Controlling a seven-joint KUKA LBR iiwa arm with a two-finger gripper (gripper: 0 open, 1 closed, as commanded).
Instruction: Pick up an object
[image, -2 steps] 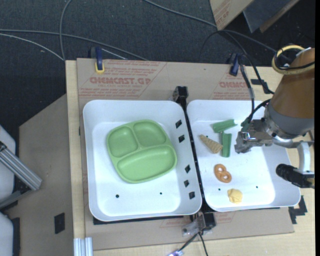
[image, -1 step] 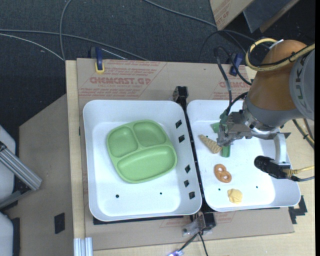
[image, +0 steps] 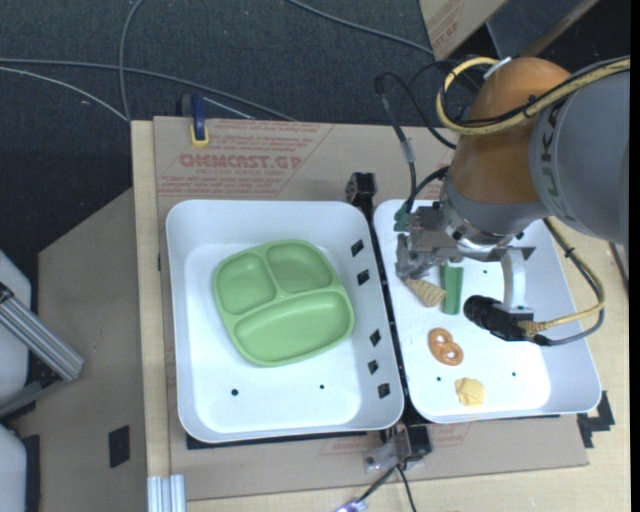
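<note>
The gripper hangs low in the right bin, just above a green cylinder standing beside a tan ridged cone-like piece; whether it grips anything I cannot tell. Nearer the front lie a brown pretzel and a pale yellow lump (crumpled-looking), apart from each other. The left bin carries a green divided plate.
</note>
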